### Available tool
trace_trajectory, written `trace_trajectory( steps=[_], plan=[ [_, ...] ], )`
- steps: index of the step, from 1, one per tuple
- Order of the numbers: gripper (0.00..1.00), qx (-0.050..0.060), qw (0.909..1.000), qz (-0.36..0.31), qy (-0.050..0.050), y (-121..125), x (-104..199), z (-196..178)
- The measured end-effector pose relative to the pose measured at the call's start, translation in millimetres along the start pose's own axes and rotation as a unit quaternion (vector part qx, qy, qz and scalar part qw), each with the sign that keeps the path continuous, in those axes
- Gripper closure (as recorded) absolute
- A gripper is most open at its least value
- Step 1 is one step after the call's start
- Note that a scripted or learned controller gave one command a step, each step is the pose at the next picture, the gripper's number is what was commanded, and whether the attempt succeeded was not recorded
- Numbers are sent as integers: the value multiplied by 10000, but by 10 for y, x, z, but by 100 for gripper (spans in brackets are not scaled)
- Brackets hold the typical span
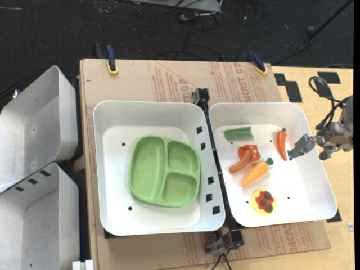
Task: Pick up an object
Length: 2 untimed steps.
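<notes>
The right bin (315, 198) holds several toy foods: a green pepper piece (238, 132) at the back, a slim orange-red chili (282, 144), a red hot-dog-like piece (246, 156), an orange carrot (255, 173) and a yellow tart with dark berries (263, 201) near the front. My gripper (312, 149) hangs over the bin's right side, just right of the chili. It is open, its two dark fingers spread, with nothing between them. The left bin (107, 151) holds a green divided plate (166, 170).
Two spare white bins (36, 122) lean off the bench's left edge. Blue-and-yellow clamps (111, 61) grip the cardboard at the back. A black divider with clips (211, 151) runs between the two bins. Cables trail at the right by the arm (343, 131).
</notes>
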<state>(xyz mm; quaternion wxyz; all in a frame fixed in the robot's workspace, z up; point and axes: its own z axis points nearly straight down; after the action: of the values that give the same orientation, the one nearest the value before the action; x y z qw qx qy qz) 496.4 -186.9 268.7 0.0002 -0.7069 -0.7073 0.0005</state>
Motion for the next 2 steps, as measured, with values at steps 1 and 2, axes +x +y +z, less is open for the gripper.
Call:
trace_trajectory(
  steps=[1, 2],
  plan=[
    [0, 18, 10000, 4, 10, -47, 99, 515],
    [0, 23, 10000, 14, 10, -111, 18, 1074]
  ],
)
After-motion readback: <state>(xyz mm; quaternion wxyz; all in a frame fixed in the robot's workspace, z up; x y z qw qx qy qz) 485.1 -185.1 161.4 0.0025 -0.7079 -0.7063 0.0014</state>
